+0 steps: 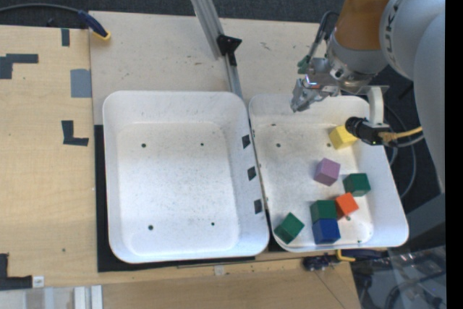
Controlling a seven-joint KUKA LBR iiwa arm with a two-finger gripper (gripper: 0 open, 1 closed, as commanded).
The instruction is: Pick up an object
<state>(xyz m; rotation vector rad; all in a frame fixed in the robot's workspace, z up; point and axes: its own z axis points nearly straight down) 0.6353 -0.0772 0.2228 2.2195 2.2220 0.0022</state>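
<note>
Blocks are all sitting in the right bin [269,155], nearer the camera than the gripper [301,102], which is hanging over the bin's far rim with fingers looking nearly pinched together, gripping nothing. Yellow block [341,137] is lying closest. Left bin [116,155] is resting alongside on the wooden bench [43,184].

Blocks [327,171] in right bin [278,155] — near-right corner
</note>
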